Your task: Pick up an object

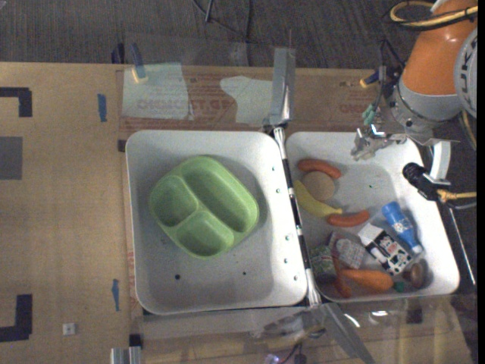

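Small metal two-finger gripper [368,144] hovers over right white bin's [449,258] far edge; cannot tell its state. Orange plastic toy carrot [366,280] likely light, rigid, slick: grasp across middle.

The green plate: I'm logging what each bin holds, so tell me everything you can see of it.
The green plate is a light green divided dish, plastic by its look, with rounded corners and three hollows: two smaller ones and a longer one. It lies flat and right way up, turned at a slant, on the floor of the left bin, somewhat toward the far side. Nothing lies in it, and it touches only the bin's floor.
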`<state>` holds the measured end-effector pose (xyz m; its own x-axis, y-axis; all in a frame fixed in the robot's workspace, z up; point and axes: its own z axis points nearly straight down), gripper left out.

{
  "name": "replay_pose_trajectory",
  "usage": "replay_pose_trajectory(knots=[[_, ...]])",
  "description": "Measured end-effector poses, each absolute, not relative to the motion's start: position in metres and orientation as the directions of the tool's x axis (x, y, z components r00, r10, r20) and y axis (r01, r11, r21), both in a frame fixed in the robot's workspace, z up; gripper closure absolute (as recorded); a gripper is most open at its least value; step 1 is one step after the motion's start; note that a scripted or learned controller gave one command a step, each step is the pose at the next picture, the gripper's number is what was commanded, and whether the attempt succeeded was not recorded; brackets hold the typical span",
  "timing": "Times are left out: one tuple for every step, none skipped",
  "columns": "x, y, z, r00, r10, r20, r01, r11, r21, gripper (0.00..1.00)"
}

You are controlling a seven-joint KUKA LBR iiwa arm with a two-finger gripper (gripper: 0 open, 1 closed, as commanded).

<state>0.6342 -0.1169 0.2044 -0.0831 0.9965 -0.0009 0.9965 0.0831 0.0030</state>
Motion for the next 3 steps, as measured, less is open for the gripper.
replay_pose_trajectory(knots=[[0.656, -0.096, 0.118, -0.093, 0.996, 0.000, 0.996, 0.093, -0.001, 1.00], [0.656, -0.096, 0.119, -0.094, 0.996, 0.000, 0.996, 0.094, -0.001, 0.00], [0.635, -0.117, 0.094, -0.083, 0.997, 0.000, 0.996, 0.083, 0.016, 0.00]])
